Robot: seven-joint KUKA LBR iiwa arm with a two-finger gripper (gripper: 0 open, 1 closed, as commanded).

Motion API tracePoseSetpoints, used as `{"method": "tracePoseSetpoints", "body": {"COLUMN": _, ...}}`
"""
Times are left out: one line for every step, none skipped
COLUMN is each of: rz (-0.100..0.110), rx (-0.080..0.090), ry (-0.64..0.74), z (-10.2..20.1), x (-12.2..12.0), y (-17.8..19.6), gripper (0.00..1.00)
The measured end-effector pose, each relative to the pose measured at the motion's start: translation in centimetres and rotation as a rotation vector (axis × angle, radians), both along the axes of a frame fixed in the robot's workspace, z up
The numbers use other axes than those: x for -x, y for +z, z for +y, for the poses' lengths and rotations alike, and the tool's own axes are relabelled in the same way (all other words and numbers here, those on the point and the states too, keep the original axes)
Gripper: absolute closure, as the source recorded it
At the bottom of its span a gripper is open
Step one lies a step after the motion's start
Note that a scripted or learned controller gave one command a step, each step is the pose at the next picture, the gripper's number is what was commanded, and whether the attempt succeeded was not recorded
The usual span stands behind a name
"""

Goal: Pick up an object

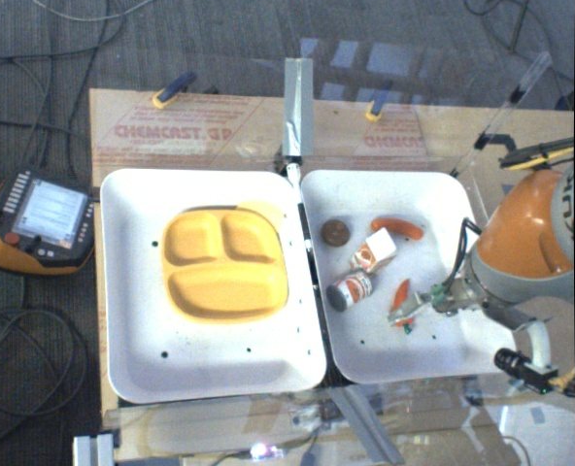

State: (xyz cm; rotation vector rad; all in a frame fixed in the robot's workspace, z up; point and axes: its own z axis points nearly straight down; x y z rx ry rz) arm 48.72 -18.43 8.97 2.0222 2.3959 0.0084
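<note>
Gripper (419, 309) low in the right bin (433, 357) beside the carrot (401, 294), finger state unclear, nothing lifted yet

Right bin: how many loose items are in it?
5. Brown disc upper left, sausage at top, carton mid, can below it, carrot beside the claw, which may hide more.
</note>
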Motion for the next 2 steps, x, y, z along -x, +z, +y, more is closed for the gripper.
{"method": "tracePoseSetpoints", "body": {"rz": -0.007, "rx": 0.001, "ry": 0.0, "z": 0.0, "x": -0.2, "y": 1.1, "gripper": 1.0}}
{"method": "tracePoseSetpoints", "body": {"rz": 0.008, "rx": -0.001, "ry": -0.26, "z": 6.9, "x": -5.5, "y": 10.8, "gripper": 1.0}}
